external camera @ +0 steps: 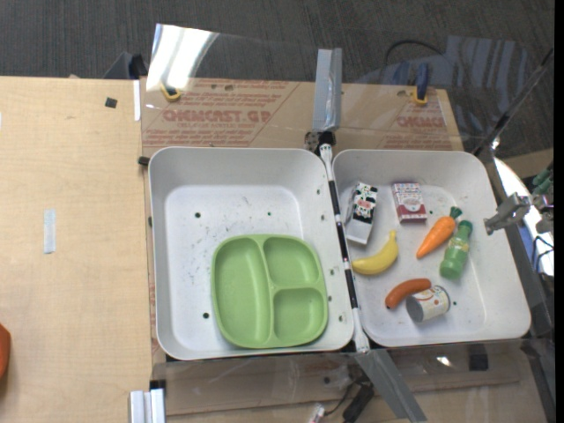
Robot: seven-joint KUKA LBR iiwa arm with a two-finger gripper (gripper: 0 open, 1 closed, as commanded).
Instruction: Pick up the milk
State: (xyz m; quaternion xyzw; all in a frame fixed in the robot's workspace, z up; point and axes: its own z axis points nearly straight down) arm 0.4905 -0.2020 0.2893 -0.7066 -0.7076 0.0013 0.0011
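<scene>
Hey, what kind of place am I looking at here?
Probably a robot test bench in a lab: two white bins on a wooden bench, toy food such as a milk carton and banana, and a green divided plate.

Pale wood worktop (70, 236) spans left part of view. Two shallow white bins rest on it side by side, touching along middle: left bin (176, 236), right bin (493, 298). Brown printed cardboard sheet (229, 113) lies behind bins. Small grey strip (49, 232) on bare wood, well left of bins. Small black piece (110, 103) near far edge.
</scene>
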